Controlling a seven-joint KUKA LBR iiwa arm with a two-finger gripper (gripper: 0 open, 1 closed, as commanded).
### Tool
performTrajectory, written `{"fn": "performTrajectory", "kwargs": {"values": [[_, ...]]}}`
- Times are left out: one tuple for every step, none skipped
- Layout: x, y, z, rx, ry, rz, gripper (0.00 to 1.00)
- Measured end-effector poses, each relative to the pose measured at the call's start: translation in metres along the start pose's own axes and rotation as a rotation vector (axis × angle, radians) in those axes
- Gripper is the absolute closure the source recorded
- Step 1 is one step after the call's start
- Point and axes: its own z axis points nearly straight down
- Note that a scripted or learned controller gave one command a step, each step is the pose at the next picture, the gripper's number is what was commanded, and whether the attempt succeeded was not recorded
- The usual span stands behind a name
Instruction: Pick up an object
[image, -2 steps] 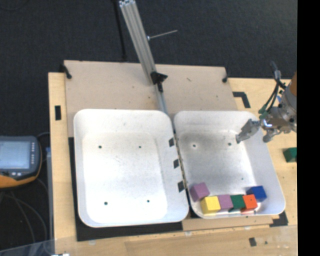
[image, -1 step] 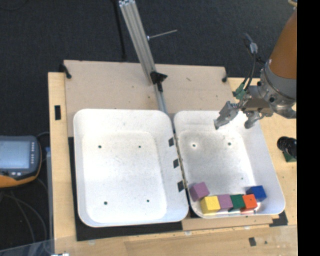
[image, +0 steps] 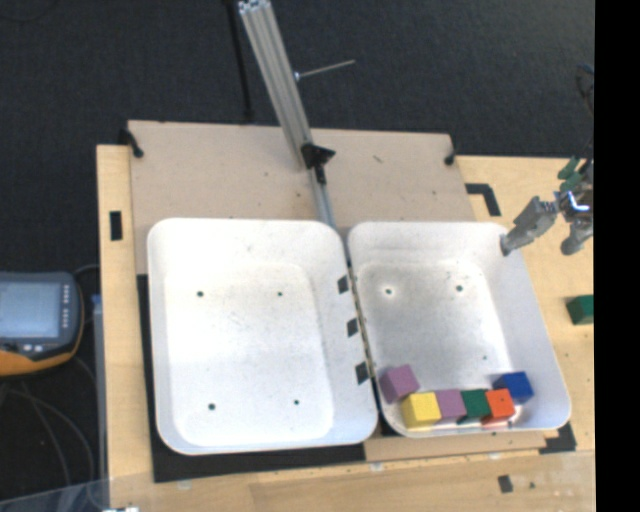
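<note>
Six blocks (image: 455, 400) in rt bin (image: 520, 300).

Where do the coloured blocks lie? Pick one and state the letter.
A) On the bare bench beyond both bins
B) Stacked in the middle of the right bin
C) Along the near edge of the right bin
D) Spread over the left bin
C: the blocks, among them a yellow block and a blue block, sit in a row along the near edge of the right bin.
</note>
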Motion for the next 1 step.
{"fn": "performTrajectory", "kwargs": {"values": [[0.0321, -0.0328, -0.1242, -0.006, 0.002, -0.009, 0.00]]}}
